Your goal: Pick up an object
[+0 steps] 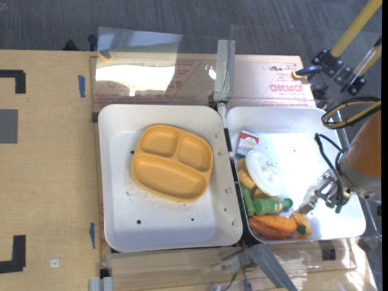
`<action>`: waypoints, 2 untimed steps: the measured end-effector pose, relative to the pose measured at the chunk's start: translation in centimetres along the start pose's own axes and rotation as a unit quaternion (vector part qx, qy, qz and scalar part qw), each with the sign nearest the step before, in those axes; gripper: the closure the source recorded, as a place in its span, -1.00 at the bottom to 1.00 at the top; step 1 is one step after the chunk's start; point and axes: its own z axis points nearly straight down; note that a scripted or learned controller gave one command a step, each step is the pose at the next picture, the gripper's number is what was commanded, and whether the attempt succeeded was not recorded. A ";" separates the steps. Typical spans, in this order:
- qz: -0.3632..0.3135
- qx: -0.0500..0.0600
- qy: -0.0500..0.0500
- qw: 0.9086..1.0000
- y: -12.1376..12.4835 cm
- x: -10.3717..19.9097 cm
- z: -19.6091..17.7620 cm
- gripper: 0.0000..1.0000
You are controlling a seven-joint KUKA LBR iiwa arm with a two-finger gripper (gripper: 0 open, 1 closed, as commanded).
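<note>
Two white bins sit side by side on a bench; the gripper (pixel 316 197) hangs low in the right bin (pixel 339 220), near that bin's right side. Whether it is spread or closed cannot be told, and nothing shows within its grasp. Just left of it lies a carrot (pixel 276 224), with a green bottle (pixel 267 206) right above the carrot. Further left and up rests a round white lid (pixel 265 171), and beyond that a small red and white packet (pixel 247 143). Some yellow pieces (pixel 245 179) sit under the lid's left edge. Well to the left, the left bin (pixel 121 223) holds an orange divided plate (pixel 173 161)
</note>
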 end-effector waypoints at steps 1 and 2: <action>-0.106 0.000 0.000 0.994 0.3 -3.9 -12.3 -1.00; 0.004 0.001 0.002 1.000 0.3 -5.1 0.1 -1.00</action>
